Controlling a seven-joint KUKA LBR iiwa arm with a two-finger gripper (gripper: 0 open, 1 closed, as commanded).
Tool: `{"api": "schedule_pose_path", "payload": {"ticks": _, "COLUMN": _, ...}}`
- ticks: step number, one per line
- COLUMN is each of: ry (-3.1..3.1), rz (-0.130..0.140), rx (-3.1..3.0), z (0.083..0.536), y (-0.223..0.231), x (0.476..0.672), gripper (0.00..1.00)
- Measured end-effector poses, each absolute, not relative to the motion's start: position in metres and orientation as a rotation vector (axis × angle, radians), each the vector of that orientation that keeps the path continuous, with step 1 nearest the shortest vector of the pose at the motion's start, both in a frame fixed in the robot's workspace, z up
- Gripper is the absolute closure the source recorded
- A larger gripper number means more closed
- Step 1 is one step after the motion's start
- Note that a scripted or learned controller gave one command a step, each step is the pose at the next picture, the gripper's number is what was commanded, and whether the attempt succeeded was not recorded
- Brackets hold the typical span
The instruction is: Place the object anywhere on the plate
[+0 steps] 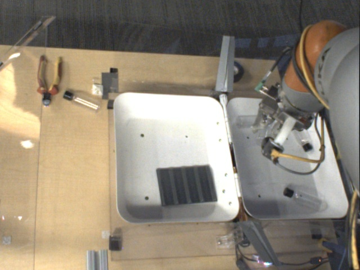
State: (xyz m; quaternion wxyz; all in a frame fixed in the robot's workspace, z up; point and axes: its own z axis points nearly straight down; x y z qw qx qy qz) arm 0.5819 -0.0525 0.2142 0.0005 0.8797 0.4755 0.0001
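Observation:
A dark grey ridged plate lies flat in the front half of the left bin. A small clear tube with a black cap rests near the front of the right bin. My gripper hangs over the back part of the right bin, well behind the tube and to the right of the plate. Nothing visible is held in it.
On the bench to the left lie red-handled pliers and another clear tube with a black cap. A grey upright post stands behind the gap between the bins. A small black block sits by the left bin's back corner.

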Motion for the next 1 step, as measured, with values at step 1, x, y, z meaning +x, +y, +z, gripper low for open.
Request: {"api": "schedule_pose_path", "payload": {"ticks": 1, "ry": 1.458, "rz": -0.002, "rx": 2.782, "z": 0.1845, "y": 0.0106, "x": 0.6566, "gripper": 1.00}}
